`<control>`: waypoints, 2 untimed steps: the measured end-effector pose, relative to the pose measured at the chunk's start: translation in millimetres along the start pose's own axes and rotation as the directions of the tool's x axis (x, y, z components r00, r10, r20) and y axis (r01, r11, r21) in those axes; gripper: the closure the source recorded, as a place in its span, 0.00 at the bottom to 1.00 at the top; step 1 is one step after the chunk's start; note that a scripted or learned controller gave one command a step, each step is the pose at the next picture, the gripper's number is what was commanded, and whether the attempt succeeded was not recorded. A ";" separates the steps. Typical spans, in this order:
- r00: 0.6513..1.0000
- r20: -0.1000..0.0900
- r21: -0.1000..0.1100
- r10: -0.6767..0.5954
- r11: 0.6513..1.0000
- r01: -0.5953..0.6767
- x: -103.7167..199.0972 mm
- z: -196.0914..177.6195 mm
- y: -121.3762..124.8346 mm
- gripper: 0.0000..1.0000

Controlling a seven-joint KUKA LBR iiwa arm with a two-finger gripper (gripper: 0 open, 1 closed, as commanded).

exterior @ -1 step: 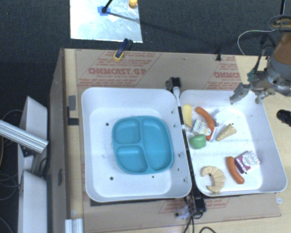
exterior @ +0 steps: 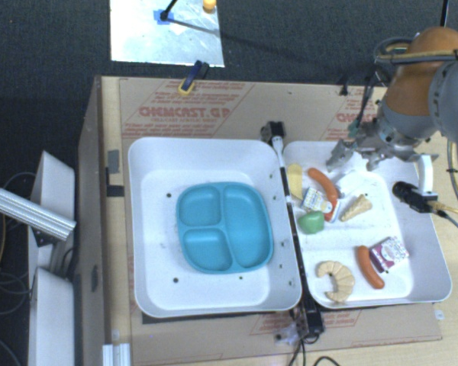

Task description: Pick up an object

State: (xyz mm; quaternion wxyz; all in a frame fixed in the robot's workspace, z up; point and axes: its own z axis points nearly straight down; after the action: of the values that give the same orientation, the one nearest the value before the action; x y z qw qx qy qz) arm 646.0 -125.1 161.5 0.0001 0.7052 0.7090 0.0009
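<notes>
My gripper hovers over the far part of the right bin, its fingers spread open with only white bin floor between them. Just in front and to its left lie an orange-red sausage, a yellow piece and a small wrapped sweet. A pale cheese wedge lies just in front of the gripper, and a green piece sits left of the wedge. Nearer the front are a croissant, a red sausage and a purple packet.
The left bin holds a blue divided plate. A black divider clamp sits between the two bins at the back. The arm comes in from the upper right, over the right bin's far corner.
</notes>
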 end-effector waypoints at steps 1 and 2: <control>1.000 0.006 -0.016 0.002 1.000 -0.002 21.5 57.2 5.7 0.00; 1.000 0.011 -0.024 0.001 1.000 -0.001 19.7 44.9 7.5 1.00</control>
State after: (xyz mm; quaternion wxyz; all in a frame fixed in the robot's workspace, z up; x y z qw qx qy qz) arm 653.5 -105.4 116.6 0.0125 0.7054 0.7086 0.0054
